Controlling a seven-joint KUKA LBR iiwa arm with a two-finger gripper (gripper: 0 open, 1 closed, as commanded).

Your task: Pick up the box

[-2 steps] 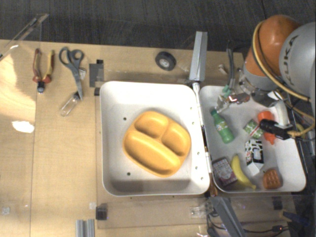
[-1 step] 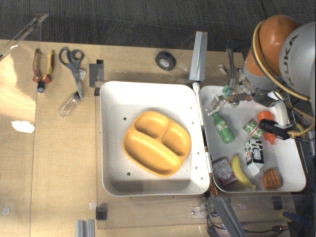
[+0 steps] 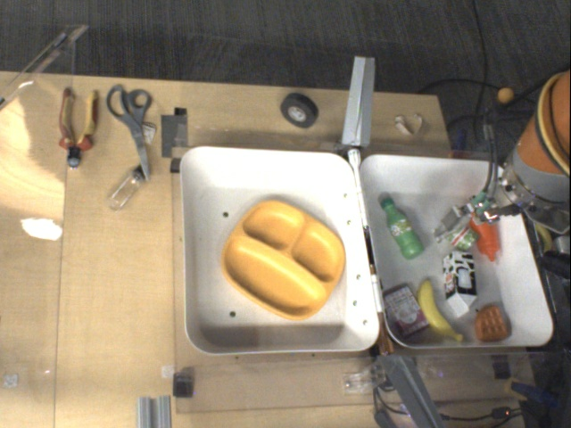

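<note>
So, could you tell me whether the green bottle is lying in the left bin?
No, the green bottle lies in the right bin, near its left wall.

Arm (image 3: 551, 132) cut by right edge

The right bin (image 3: 526, 328) is crowded along its near edge: a purple box (image 3: 403, 307), banana (image 3: 439, 310), carton (image 3: 460, 282) and brown item (image 3: 491, 323) sit close together. Its far left corner lies open beyond the green bottle (image 3: 401, 227).

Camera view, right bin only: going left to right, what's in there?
Green bottle → purple box → banana → black-and-white carton → orange carrot-like toy → brown waffle-like piece.
</note>
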